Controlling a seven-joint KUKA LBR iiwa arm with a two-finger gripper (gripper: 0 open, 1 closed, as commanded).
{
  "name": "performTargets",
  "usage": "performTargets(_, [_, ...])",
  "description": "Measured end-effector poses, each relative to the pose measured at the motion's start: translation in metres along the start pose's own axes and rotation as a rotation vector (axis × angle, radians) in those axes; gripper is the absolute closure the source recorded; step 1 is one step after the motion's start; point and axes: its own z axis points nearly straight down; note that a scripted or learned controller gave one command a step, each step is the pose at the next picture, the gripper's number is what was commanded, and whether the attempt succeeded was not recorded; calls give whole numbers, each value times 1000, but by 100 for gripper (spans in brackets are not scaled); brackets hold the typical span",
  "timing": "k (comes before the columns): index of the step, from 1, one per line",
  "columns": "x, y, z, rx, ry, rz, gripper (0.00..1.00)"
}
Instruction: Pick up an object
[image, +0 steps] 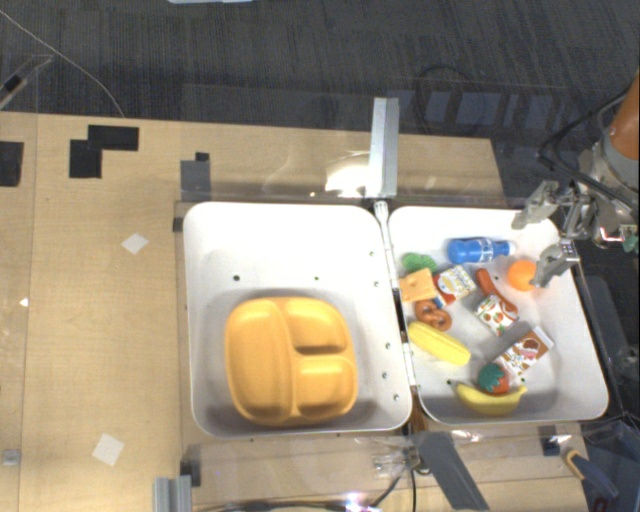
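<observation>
A: Where is the two-finger metal gripper (549, 236)?

B: Over the far right corner of the right shallow white bin (590, 345). Its fingers are spread apart with nothing between them.

A: And what lies below?

B: A small orange ball (521, 273) just beside the nearer fingertip, with a blue plastic bottle (478, 249) to its left. A yellow banana (489, 398) lies near the front wall. The left shallow white bin (280, 235) holds a yellow divided plastic tray (290, 356).

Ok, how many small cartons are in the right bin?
3: one carton by the blue bottle, one mid-bin, one beside the banana. Others may be hidden in the pile.
</observation>
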Motion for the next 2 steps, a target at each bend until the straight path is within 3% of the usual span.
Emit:
performTargets(1, [52,1,143,-3,11,149,0])
performTargets(2, [97,-8,6,4,-10,-5,0])
